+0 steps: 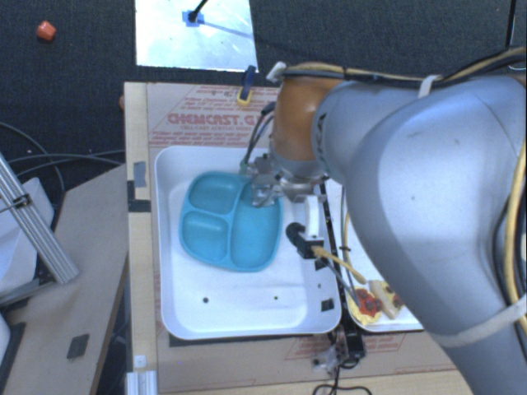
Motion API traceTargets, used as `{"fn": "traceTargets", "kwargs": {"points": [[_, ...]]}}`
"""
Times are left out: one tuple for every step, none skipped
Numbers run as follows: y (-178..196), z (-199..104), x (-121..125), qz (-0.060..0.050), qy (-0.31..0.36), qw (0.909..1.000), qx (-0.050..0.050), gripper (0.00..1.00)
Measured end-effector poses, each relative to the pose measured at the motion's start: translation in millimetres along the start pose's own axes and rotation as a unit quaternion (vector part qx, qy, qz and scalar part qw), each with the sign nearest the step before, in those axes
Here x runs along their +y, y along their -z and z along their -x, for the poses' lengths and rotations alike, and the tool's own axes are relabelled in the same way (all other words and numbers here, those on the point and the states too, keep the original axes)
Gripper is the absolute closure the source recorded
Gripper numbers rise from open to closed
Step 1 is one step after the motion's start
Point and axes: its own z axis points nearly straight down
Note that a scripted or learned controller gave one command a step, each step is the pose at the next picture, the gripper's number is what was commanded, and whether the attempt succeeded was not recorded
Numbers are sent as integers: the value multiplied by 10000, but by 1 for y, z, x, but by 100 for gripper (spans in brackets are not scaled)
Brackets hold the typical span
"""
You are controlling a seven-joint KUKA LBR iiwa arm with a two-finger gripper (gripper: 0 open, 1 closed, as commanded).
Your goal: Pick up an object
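Grey arm (428, 204) looms closest, its hand (265, 189), grip unreadable, touching the blue tray's (226, 229) right rim, tray stretching leftward.

An orange block (46, 30) lies on dark carpet (66, 89) beside a shiny metal sheet (193, 23).

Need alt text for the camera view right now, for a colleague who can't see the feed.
The gripper is down at the right edge of a blue divided tray lying in the left white bin. The grey arm covers most of the right bin, where a small red and tan item shows.
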Motion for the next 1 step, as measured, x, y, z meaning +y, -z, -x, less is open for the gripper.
{"fn": "traceTargets", "kwargs": {"points": [[63,-57,-96,-46,31,10000,-10,100]]}}
